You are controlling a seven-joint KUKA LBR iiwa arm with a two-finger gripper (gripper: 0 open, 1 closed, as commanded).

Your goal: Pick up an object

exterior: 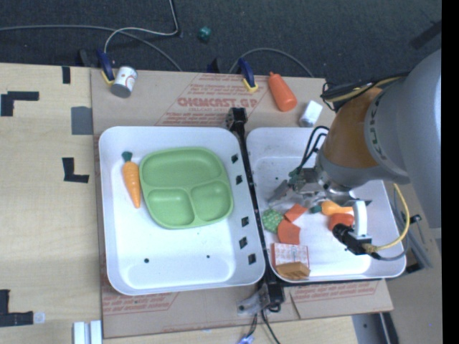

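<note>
grey hand [287,192] blurred over orange pieces [290,224]

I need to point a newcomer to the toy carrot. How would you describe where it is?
Start at the left bin, the one holding the green divided plate. The carrot lies on the bin floor just left of that plate, green stalk end toward the far side. It is the only orange thing in that bin, long and tapered.

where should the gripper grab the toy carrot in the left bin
Grip the toy carrot across the thick orange part just below its green top, coming straight down. It lies flat, lengthwise beside the green plate, so the fingers should close across its width, one on the open bin floor side, one in the narrow gap beside the plate.
</note>
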